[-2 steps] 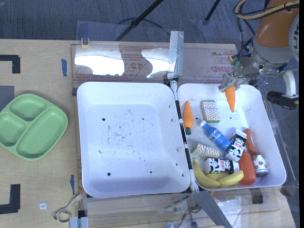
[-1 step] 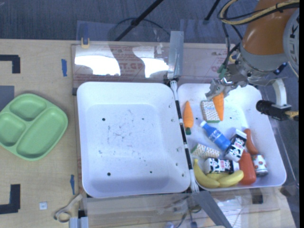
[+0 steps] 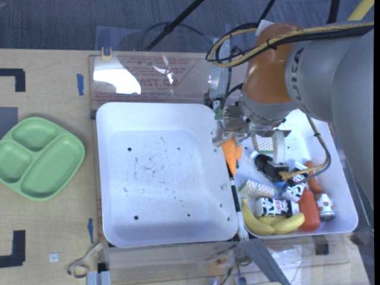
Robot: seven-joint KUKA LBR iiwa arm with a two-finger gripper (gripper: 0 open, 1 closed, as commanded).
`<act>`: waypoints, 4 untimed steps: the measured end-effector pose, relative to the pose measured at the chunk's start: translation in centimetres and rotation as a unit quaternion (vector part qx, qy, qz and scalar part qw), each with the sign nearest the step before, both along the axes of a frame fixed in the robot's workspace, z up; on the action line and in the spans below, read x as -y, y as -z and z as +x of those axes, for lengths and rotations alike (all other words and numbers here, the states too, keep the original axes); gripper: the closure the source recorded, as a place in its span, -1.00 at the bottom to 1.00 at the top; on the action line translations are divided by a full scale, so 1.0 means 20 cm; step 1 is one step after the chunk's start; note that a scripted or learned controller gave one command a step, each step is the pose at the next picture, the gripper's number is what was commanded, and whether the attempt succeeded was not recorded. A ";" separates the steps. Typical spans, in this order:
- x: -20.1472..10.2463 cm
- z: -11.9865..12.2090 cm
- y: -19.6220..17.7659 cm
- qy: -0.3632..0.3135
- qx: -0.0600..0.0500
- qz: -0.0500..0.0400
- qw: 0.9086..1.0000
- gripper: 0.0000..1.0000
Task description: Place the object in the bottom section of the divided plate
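Orange carrot pinched in gripper over right bin; green divided plate on wooden bench.

Left bin: a shallow white plastic bin is sitting mid-bench, its floor showing faint scuffs.
Right bin: a 2nd white bin is lying just beside it.
Fruit: a yellow banana is resting along the right bin's near wall.
Beside it: a black-and-white cow-patterned carton is touching the banana.
Tape: 2 blue tape strips are sticking to the wooden bench.
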State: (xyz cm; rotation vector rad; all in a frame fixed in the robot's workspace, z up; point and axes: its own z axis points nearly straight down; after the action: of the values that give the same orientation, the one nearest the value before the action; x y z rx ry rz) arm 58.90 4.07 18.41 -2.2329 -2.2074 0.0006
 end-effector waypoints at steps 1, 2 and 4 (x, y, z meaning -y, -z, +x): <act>0.29 -0.43 -0.20 0.005 -0.001 0.000 1.000 1.00; -0.16 -0.23 -0.21 0.009 0.001 0.000 1.000 1.00; -0.42 -0.02 -0.07 0.080 0.001 -0.001 0.997 -1.00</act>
State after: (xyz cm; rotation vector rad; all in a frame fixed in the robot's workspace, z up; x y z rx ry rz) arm 58.59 12.54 19.89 -2.4030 -2.0233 0.0004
